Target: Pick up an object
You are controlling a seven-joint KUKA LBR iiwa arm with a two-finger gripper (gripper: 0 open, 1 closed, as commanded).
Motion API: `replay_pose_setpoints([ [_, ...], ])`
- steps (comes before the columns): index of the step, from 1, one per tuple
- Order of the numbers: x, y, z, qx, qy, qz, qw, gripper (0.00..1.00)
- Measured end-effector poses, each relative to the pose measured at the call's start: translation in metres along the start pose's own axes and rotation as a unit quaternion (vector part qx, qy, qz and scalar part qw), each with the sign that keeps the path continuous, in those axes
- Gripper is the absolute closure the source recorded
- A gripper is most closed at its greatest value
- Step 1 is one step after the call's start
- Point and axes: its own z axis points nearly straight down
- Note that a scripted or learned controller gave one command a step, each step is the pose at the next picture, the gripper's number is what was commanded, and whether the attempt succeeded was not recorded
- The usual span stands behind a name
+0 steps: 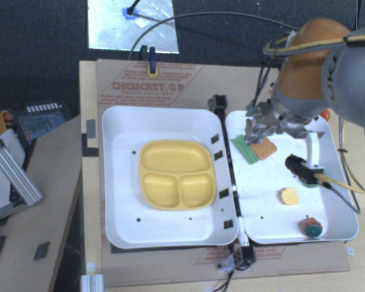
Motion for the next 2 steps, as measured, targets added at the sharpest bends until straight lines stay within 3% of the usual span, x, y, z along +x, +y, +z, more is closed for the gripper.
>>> replay_pose_setpoints([
  [2, 0.112, 0.013, -0.008, -0.001, 0.000, -0.001, 1.0000, 1.00],
])
